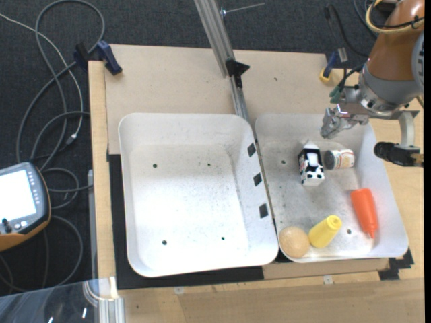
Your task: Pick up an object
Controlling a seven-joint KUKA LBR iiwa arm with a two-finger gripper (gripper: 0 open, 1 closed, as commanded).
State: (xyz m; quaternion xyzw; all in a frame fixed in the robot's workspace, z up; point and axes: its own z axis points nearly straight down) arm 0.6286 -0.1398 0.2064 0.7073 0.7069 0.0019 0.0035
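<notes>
The right bin [283, 140] holds several objects. A black-and-white cow figure [310, 165] stands near its middle, with a small jar [339, 159] lying just to its right. An orange carrot [364, 210] lies by the right wall. A yellow bottle [324, 231] and a tan round bun [294, 241] rest at the front edge. My gripper [332, 124] hangs over the bin's back right part, above and slightly behind the jar, with nothing visibly held.
The left bin [188, 194] sits beside the right one. A metal pole [219, 39] runs down to the gap between the bins. Cables and a teach pendant [20, 204] lie on the floor at left. Blue clamps grip the bench's back corners.
</notes>
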